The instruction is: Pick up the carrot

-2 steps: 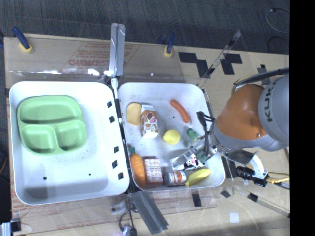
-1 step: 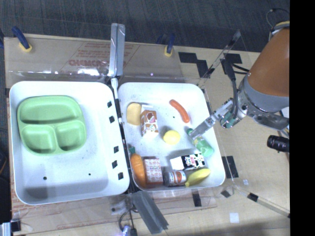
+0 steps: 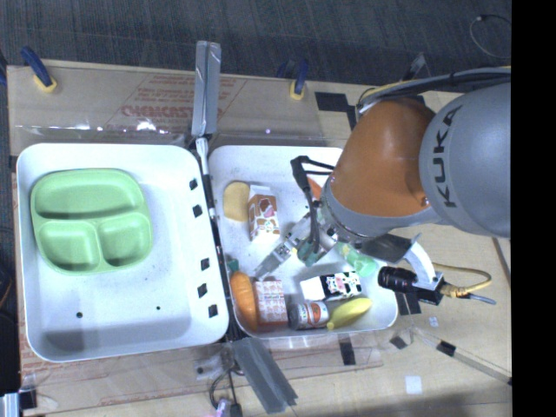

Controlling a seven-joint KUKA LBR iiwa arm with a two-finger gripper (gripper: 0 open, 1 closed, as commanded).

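The carrot (image 3: 243,299), a stubby orange piece, lies in the front left corner of the right bin (image 3: 261,159), pressed against the bin's left wall and beside a red-labelled can (image 3: 270,301). My gripper (image 3: 291,248) hangs low over the middle of the right bin, up and to the right of the carrot and apart from it. The arm's orange band and grey wrist cover the bin's right half. Nothing shows held in the gripper.
Also in the right bin are a yellow round item (image 3: 235,201), a small red and white carton (image 3: 263,215), a black and white box (image 3: 340,283), a second can (image 3: 308,314) and a yellow fruit (image 3: 349,311). A green divided tray (image 3: 89,218) lies in the left bin (image 3: 113,320).
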